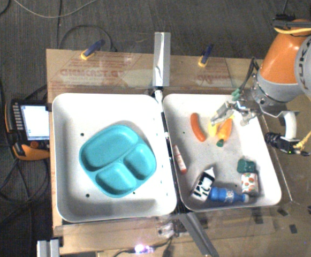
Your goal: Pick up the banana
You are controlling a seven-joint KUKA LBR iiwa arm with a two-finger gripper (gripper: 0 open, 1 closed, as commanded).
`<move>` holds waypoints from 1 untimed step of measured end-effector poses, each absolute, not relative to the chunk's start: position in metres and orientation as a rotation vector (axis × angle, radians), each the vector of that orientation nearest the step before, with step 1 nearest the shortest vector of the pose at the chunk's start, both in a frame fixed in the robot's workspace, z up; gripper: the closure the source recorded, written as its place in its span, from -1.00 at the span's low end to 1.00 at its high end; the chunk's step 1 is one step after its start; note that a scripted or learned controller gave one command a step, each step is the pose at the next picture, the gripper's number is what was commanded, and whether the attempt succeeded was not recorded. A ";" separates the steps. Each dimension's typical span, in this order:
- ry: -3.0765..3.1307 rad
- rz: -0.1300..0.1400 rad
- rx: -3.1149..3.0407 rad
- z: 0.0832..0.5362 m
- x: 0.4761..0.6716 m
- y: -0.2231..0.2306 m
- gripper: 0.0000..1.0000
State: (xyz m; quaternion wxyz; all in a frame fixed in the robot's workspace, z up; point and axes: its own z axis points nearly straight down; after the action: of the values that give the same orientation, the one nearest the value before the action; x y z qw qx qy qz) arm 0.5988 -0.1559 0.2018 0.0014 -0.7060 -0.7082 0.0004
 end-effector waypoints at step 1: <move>-2.308 0.007 -2.132 0.099 0.628 -0.180 -1.00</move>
State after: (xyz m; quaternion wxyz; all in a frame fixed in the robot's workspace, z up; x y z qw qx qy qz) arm 0.6284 -0.1799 0.0990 0.0000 -0.6785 -0.7346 0.0022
